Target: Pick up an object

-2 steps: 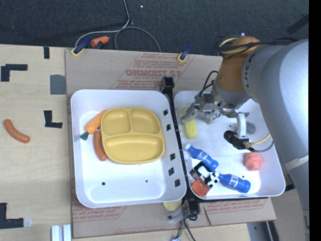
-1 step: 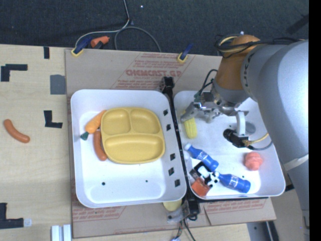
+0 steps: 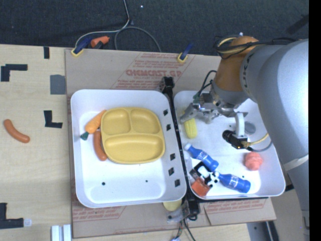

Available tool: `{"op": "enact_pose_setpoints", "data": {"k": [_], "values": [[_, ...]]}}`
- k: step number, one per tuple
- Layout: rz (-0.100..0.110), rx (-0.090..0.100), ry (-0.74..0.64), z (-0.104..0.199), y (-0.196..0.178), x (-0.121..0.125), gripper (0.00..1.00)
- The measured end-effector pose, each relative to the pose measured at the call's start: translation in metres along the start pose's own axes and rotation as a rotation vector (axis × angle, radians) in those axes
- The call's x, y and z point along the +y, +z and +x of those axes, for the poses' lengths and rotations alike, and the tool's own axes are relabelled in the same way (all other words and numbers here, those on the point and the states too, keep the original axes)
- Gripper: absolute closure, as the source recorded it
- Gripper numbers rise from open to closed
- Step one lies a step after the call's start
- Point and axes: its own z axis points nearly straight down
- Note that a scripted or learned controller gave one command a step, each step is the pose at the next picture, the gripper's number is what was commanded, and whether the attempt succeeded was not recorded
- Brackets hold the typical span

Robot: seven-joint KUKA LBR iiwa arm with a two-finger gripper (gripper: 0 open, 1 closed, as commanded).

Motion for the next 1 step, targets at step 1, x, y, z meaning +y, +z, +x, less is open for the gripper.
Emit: {"op": "enact_pose_setpoints", "data": {"k": [1], "values": [[0.001, 0.002, 0.000, -0.0118, -0.0001, 0.0038, 0.00]]}}
